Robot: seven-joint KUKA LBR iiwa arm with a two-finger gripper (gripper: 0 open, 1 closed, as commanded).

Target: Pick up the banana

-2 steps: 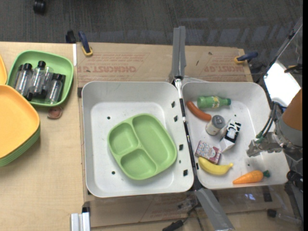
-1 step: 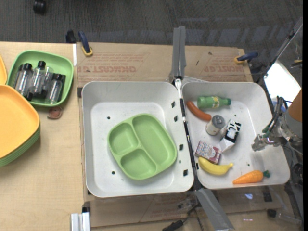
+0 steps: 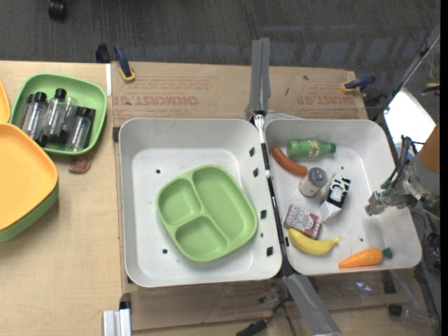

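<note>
The pincer [image 3: 381, 200] blurs at the right bin's [image 3: 364, 135] edge, its state unreadable; banana [image 3: 312, 243] untouched.

Two bins [image 3: 140, 187], one banana [image 3: 312, 243], one carrot [image 3: 364, 258].

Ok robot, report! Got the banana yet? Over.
Gripper at right bin's right wall, nothing held. Banana lying in right bin, near front. Pink packet touching it, carrot beside.
</note>
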